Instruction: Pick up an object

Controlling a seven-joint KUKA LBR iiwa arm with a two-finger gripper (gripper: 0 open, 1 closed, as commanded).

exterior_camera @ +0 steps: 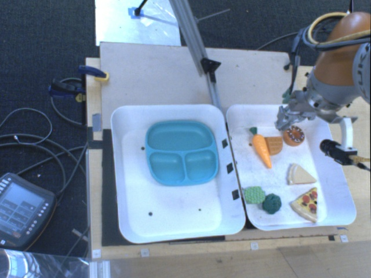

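Observation:
The right bin [336,210] holds toy food: an orange carrot [262,149] with a green top, a small orange-brown block [274,145] beside it, a round donut-like piece [294,135], a pale wedge [300,175], a pizza slice [306,204] and two green broccoli pieces [254,194] [271,203]. My gripper [286,120] hangs over the bin's far part, just above and left of the donut piece. Its fingers point down and nothing shows between them.
The left bin [133,213] holds a blue three-part plate [181,152]. A slanted metal pole [194,33] crosses the bench behind the bins. A black cable end [331,149] hangs off the arm over the right bin's right side.

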